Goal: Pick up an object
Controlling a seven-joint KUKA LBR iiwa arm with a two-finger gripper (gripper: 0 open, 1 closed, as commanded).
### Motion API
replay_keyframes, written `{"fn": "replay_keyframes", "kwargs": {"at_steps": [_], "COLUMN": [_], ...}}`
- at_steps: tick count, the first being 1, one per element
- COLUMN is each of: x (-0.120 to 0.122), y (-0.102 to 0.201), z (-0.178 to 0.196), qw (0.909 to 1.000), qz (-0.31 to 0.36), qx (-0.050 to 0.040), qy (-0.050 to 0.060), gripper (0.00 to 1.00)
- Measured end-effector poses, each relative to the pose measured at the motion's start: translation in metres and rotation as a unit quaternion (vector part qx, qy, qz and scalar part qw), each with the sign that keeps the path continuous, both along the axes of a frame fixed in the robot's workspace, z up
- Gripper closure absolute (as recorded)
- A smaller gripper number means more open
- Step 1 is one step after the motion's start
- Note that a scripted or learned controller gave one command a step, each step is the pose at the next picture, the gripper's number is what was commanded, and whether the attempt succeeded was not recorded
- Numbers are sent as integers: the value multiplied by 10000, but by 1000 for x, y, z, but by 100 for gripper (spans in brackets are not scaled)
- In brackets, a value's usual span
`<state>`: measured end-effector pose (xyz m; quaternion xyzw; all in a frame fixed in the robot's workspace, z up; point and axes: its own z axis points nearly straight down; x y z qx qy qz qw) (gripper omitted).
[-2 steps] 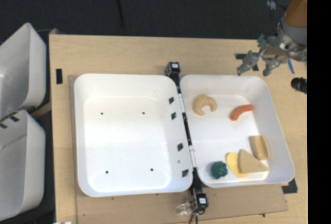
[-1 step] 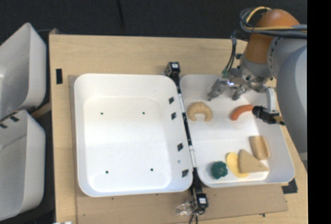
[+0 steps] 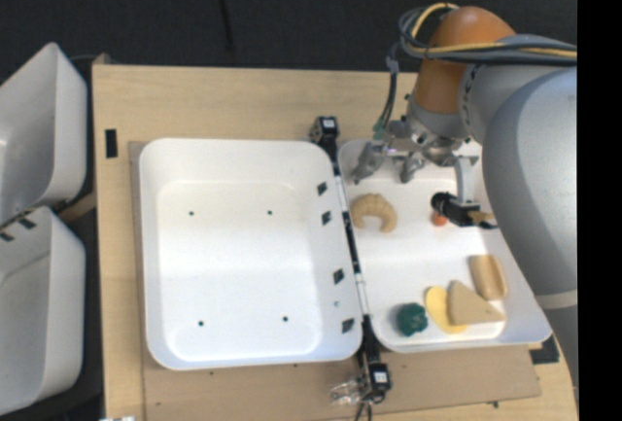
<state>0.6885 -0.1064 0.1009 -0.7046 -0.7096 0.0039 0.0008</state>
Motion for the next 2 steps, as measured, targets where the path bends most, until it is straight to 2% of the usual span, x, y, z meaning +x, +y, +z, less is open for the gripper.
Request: {"fn": "replay_keyframes", "kwargs": {"at_steps": [1, 2], "x": [-6, -29], "y": [-53, -38], "z": [260, 461], "qw": [9999, 9999], "qz": [-43, -15], "qx": [-13, -6], "qy": [-138, -142], "gripper": [0, 0]}}
